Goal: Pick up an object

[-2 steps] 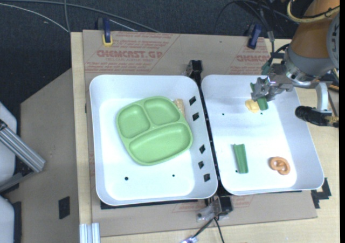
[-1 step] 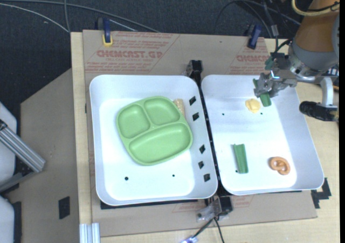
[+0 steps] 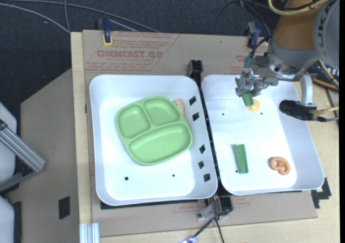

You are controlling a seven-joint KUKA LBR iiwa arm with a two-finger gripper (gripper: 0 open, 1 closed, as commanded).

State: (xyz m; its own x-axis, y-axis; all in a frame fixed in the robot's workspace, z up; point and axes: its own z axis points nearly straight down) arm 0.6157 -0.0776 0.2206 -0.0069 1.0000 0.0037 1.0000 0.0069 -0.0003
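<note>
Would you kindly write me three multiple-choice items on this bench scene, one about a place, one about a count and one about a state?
1. Where does the green divided plate lie?
A. left bin
B. right bin
C. on the cardboard

2. How many compartments does the plate have?
A. two
B. three
C. five

3. How does the green block lie in the right bin?
A. standing on end
B. leaning on the pretzel
C. flat, apart from the pretzel

Key: 1 A, it rests on the left bin floor. 2 B, two small wells above one large. 3 C, white floor shows between block and pretzel.
</note>
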